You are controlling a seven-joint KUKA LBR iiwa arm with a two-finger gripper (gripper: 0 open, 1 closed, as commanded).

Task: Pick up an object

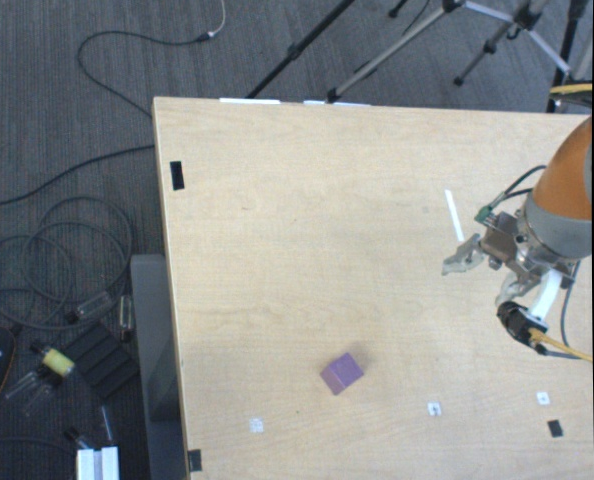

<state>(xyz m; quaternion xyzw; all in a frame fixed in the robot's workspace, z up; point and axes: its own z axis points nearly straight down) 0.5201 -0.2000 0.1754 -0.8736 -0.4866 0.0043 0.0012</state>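
A small purple cube (342,373) sits alone near the light wooden worktop's (297,228) front edge; the end effector (464,259) hovers by the right edge, well apart, grip state unclear.

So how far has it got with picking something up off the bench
Nothing looks done yet. The purple block sits alone on the wooden bench top, near its front edge, with nothing touching it. The claw is over the right side of the bench, well apart from the block, and no object shows between its fingers. What is left is the whole pick: move across to the block, close on it and lift it.
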